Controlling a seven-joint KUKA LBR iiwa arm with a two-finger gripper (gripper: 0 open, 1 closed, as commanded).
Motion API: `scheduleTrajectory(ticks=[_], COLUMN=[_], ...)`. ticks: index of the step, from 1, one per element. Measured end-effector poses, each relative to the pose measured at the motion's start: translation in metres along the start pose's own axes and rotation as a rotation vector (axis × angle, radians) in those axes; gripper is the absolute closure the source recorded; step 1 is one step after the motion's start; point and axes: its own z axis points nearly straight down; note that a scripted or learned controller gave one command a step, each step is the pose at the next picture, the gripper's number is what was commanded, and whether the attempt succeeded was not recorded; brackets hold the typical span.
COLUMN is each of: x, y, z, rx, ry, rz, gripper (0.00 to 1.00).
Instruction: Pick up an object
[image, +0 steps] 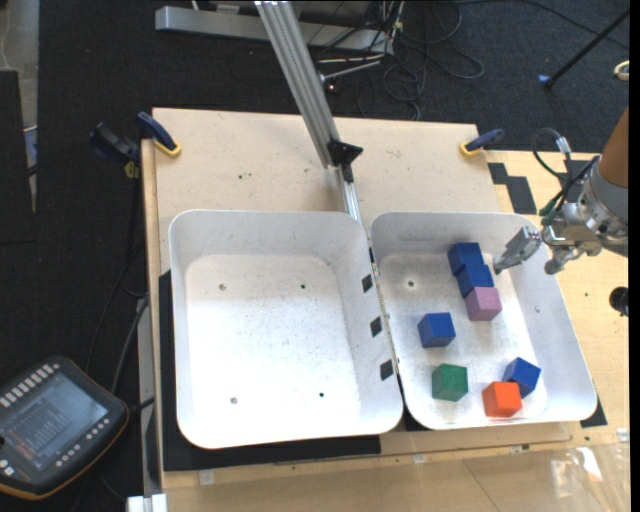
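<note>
From where I stand, the fixed overhead camera looks down on two shallow white bins set side by side; I take the right bin (560, 330) as my reference. Its contents: two dark blue blocks (468, 266) touching in a short run near the far middle, a lilac block (484, 302) butted against the nearer of the pair, a lone blue cube (436, 329) toward the bin's centre, and along the near wall a green cube (450, 382), an orange cube (502, 399) and another blue cube (522, 374), the last two touching. The left bin (190, 300) lies alongside, sharing the middle divide. The gripper (534, 250) hangs over the right bin's far right rim, fingers spread apart with nothing between them, one finger angled in toward the dark blue run. That stance suggests an approach not yet committed; no object is held. In my judgement the lone blue cube and the green cube offer the cleanest access, each having open floor on all sides, whereas the lilac and dark blue cluster leaves no gap for a finger, and the orange cube sits tight to the sloping near wall, which could foul a descent.
</note>
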Motion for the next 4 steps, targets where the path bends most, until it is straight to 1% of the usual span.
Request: scheduleTrajectory(ticks=[1,2,3,4], x=[0.000,-0.002,-0.008,-0.007], y=[0.001,0.001,-0.001,-0.001], z=[-0.003,0.041,0.103,0.151], rx=[-0.005,0.000,0.002,-0.002], ry=[-0.001,-0.001,0.000,-0.001], rz=[-0.001,0.002,0.003,0.002], gripper=[0.00,0.00,0.00,0.00])
